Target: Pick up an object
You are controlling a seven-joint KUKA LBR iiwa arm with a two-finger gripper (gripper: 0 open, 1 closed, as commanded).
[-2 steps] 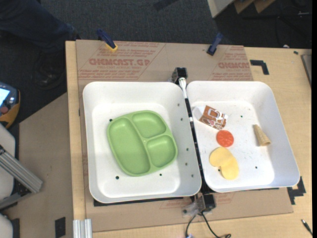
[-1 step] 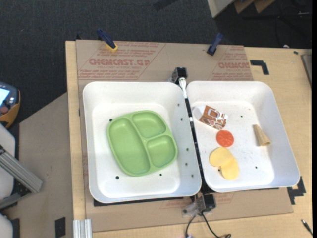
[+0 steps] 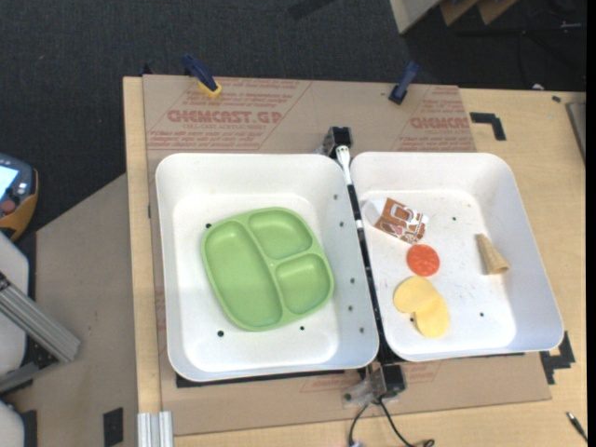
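Observation:
The right bin (image 3: pixel 521 250) holds several small objects. A brown and white packet (image 3: pixel 400 220) lies near its left wall. Just below it sits a small red-orange round piece (image 3: pixel 424 261). A tan wedge-shaped piece (image 3: pixel 491 253) lies toward the right side. Two pale yellow round pieces (image 3: pixel 421 306) lie overlapping near the front. The left bin (image 3: pixel 177 250) holds a green divided plate (image 3: pixel 267 267) with three compartments.
Both bins rest on a cardboard sheet (image 3: pixel 233 110) clamped at the back by two blue clips (image 3: pixel 202 75). A black clamp (image 3: pixel 337 142) sits at the back where the bins meet. Dark floor lies beyond the bench.

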